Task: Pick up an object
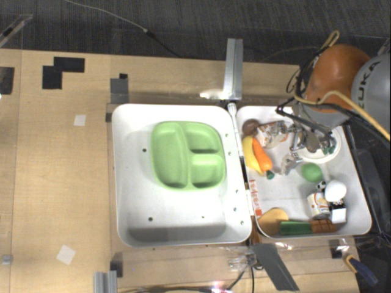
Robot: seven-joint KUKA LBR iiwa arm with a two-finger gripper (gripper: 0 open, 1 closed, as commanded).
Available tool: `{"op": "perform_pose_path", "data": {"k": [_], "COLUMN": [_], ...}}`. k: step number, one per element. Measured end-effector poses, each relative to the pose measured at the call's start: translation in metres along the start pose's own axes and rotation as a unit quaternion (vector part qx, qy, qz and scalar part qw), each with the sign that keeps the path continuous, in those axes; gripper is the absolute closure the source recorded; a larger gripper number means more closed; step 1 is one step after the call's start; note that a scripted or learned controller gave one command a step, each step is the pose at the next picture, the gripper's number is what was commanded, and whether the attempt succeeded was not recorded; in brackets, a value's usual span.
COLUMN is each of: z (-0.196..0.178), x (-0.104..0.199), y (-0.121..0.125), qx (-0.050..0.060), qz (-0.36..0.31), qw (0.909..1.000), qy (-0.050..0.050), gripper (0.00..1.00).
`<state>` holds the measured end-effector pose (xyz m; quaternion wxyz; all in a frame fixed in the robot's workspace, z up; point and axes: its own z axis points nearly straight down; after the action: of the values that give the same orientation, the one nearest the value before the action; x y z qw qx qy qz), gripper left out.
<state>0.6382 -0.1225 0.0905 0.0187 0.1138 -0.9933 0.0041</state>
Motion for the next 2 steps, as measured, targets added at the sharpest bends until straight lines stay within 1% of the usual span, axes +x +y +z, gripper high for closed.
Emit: {"op": "perform_pose_path", "data": {"k": [1,2], "z": [0.001,0.002], "x": [0.035,0.07], "y": [0.044,0.046], "qx": [0.0,-0.003], "qz": [0.037,0.132], "qw": [0.999,0.9909], "qy": [-0.026,-0.029], "gripper": [0.0,0.0]}}
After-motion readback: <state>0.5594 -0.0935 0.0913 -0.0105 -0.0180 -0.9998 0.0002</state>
